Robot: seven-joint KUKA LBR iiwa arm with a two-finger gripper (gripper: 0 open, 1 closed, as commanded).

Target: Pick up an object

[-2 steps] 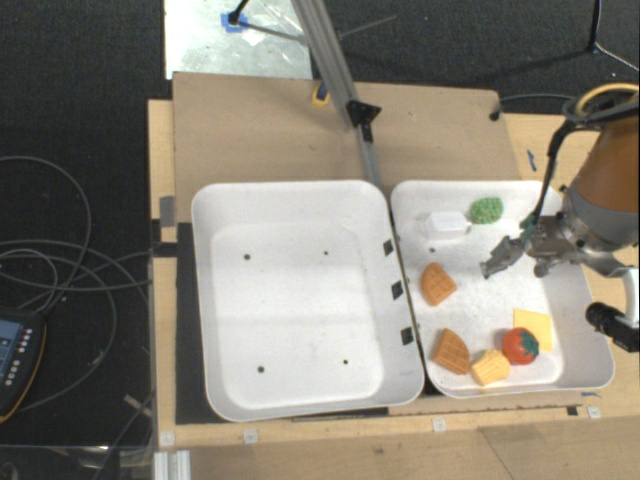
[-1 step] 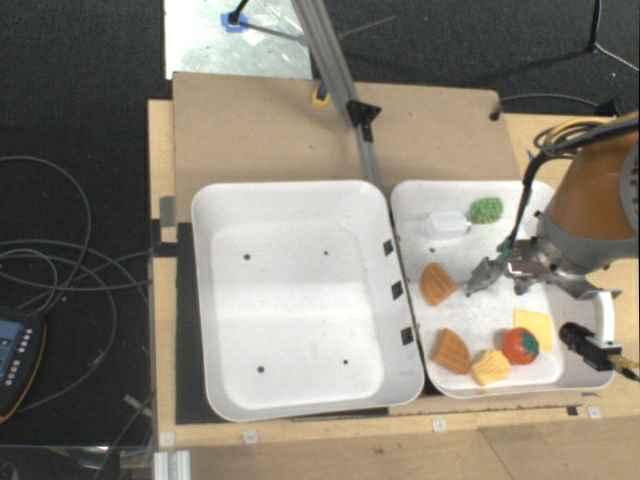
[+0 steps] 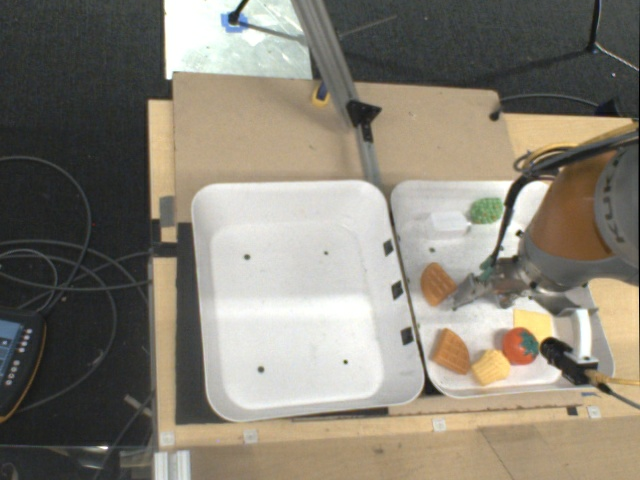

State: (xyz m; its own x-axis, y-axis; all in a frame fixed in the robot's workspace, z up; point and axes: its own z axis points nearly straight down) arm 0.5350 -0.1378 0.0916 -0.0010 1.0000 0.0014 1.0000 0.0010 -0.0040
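The right bin [image 3: 420, 208] holds several small things: a green lump [image 3: 487, 210] at the back, an orange-brown piece [image 3: 437, 284] near the left wall, another orange wedge [image 3: 450, 351] at the front, a yellow ridged piece [image 3: 491, 367], a red tomato-like ball [image 3: 520, 346] and a yellow block [image 3: 533, 321]. A faint white item [image 3: 449, 222] lies near the green lump. My gripper [image 3: 468, 292] hangs low in this bin, just right of the orange-brown piece. I see nothing clearly held between its fingers.
The left bin [image 3: 215, 218] sits beside it on the brown bench [image 3: 260, 128]. A grey pole [image 3: 330, 48] slants in from the top toward the bins' shared edge. Cables lie on the dark floor at the left.
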